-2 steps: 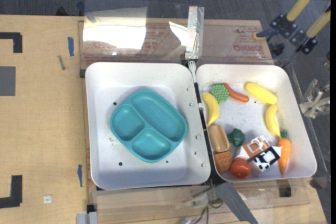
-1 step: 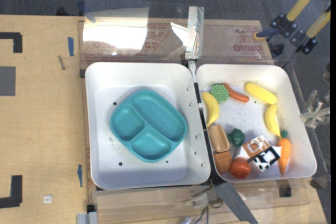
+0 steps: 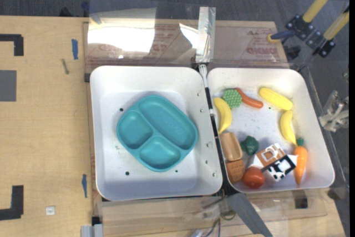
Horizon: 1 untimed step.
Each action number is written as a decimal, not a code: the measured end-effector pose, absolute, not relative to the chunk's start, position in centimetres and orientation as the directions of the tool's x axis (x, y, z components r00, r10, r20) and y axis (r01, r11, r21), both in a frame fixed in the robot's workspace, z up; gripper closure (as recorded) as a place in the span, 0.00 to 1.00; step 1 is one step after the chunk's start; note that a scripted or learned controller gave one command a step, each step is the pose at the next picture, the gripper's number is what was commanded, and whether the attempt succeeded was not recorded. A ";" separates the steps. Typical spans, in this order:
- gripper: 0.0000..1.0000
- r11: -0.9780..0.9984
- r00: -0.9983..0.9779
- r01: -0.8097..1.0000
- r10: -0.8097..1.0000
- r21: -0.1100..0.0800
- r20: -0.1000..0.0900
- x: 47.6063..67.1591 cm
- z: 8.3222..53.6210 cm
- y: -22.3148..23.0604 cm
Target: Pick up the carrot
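Observation:
The carrot [image 3: 300, 165] is orange with a small green top and lies near the right wall of the right bin [image 3: 317, 96], its tip pointing toward the front edge. A black-and-white block [image 3: 282, 167] touches its left side, and a yellow banana [image 3: 287, 126] lies just behind its green top. A thinner red-orange vegetable [image 3: 249, 99] with a green leafy piece [image 3: 232, 98] lies at the back of the same bin.
The right bin also holds two more bananas [image 3: 275, 97] [image 3: 223, 114], a bread loaf [image 3: 232, 155], a red tomato [image 3: 253, 177], a dark green piece [image 3: 250, 145] and an orange-white block [image 3: 270, 154]. A teal divided plate [image 3: 157, 131] sits in the left bin [image 3: 105, 91]. Yellow clamps [image 3: 317, 5] stand at the back right.

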State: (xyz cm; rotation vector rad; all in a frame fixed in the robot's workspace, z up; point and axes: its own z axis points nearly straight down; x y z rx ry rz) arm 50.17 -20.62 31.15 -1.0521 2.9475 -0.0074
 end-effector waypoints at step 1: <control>1.00 0.776 -0.776 -0.630 -0.630 -0.015 -0.016 50.4 32.3 -20.6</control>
